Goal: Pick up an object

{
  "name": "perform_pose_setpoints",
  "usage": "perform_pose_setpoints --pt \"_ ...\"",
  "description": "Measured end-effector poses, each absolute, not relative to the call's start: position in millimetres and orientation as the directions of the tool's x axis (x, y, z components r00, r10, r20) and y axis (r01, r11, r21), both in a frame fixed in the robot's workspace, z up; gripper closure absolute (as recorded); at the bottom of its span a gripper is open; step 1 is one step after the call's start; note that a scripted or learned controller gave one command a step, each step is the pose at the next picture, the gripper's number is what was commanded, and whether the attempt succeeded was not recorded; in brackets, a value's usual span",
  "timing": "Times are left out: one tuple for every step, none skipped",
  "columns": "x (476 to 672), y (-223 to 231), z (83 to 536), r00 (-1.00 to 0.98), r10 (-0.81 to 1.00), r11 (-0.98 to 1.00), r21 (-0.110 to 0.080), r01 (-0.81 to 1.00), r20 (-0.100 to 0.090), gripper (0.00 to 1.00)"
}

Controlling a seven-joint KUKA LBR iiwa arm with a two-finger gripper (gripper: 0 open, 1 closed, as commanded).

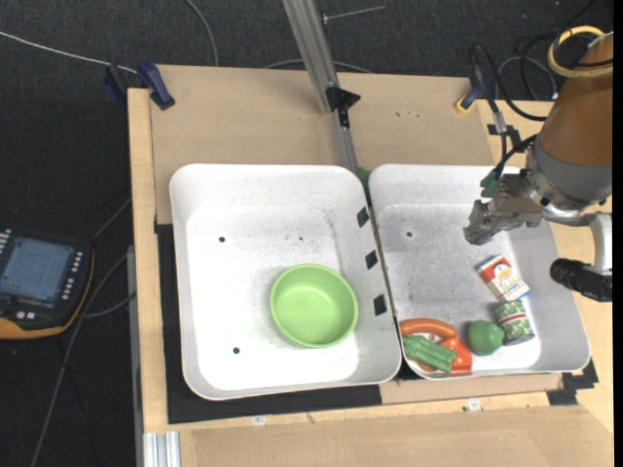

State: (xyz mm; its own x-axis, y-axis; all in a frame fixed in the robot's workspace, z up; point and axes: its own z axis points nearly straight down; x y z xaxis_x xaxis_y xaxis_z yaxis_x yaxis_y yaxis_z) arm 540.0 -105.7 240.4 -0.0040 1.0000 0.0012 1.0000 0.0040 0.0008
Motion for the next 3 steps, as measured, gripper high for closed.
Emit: perform_pose_setpoints --pt "529.3 -62 239 -0.004 1.000 0.004 0.001 1.000 0.001 1.00" --pt "523.0 -6 229 -0.005 1.000 0.005 0.000 1.000 0.001 1.00" --pt "515.9 46 241 -0.005 1.000 0.005 0.001 1.000 0.002 1.00"
